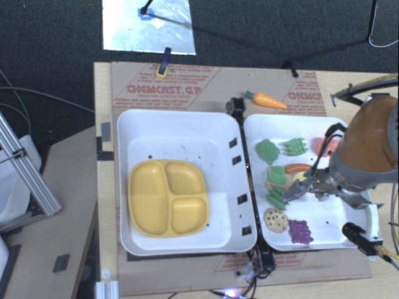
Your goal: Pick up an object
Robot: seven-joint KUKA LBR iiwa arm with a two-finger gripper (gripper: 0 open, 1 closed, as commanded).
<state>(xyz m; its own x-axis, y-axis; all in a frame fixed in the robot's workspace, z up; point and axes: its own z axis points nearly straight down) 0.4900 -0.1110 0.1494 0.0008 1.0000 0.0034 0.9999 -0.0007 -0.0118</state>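
Note:
The right bin (349, 237) holds several toy foods: a green leaf (267, 149), a green frilly piece (295, 146), a red piece (323, 146), an orange stick (298, 168), a green block (276, 175), a green pod (275, 198), a cookie (274, 219) and purple grapes (300, 231). My gripper (293, 190) reaches in from the right, low over the bin's middle. Its tip sits between the green block and the green pod, next to a small yellow piece (300, 178). Nothing shows held in it.
The left bin (181, 126) holds a yellow divided plate (168, 197). A toy carrot (266, 99) lies outside on the cardboard behind the bins. A black divider with clips (244, 167) runs between the bins. A blue and yellow tool (164, 63) lies at the far edge.

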